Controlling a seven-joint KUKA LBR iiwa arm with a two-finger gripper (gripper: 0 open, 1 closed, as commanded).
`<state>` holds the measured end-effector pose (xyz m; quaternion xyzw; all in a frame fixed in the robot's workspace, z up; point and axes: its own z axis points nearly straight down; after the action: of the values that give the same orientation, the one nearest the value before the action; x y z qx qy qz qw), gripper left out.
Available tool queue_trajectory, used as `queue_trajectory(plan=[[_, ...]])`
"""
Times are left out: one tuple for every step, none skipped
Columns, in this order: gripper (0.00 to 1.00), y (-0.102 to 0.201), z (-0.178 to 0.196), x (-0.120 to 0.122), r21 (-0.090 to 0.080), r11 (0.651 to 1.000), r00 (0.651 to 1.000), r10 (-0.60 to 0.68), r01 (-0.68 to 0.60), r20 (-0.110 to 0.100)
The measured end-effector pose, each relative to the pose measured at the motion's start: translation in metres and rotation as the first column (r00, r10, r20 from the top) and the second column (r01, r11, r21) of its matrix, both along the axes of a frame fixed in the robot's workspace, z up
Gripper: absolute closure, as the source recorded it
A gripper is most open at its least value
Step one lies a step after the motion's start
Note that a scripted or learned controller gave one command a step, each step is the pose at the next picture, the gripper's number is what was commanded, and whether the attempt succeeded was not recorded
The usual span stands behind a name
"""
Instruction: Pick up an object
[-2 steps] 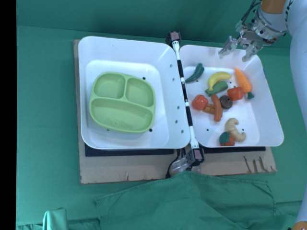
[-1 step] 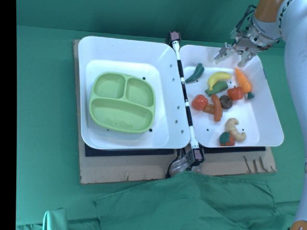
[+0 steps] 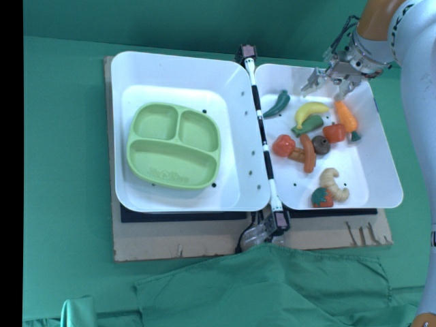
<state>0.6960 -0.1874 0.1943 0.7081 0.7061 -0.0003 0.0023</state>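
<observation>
gripper (image 3: 325,82), 2 fingers spread and bare, hangs above a curved yellow banana (image 3: 312,108).

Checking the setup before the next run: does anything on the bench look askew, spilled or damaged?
Nothing looks spilled or broken. The green divided plate lies flat in the left bin, turned slightly against its sides. The toy foods, such as the banana and carrot, lie loosely jumbled inside the right bin. The gripper hovers over its far edge.
</observation>
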Motion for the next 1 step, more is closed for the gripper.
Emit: queue_trajectory(plan=[[0.00,-0.0010,0.0155,-0.0731,0.001,1.000,1.000,-0.004,0.004,-0.002]])
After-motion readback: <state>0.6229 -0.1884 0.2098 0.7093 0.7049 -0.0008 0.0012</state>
